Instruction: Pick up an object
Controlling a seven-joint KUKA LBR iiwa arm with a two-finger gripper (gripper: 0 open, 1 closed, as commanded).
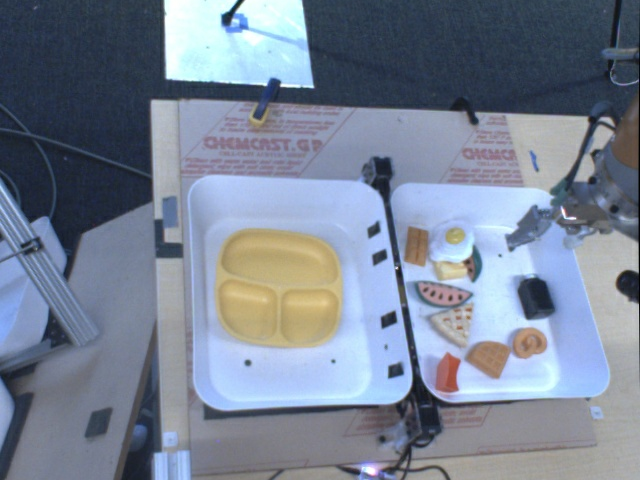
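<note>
Grey fingers (527, 228) hang over the right bin's (590, 368) upper edge; I cannot tell how wide they stand, and nothing sits between them. Toy foods cluster leftward, a black block (535, 297) just below. Descending here risks pinching bare plastic.

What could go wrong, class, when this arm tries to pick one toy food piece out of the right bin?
1. The watermelon slice, pizza wedge and fried egg lie packed close together, so the claw may nudge or catch a neighbour.
2. The red pepper piece sits near the right white bin's front rim, leaving little room.
3. The flat toys may slip out of a grip.
</note>
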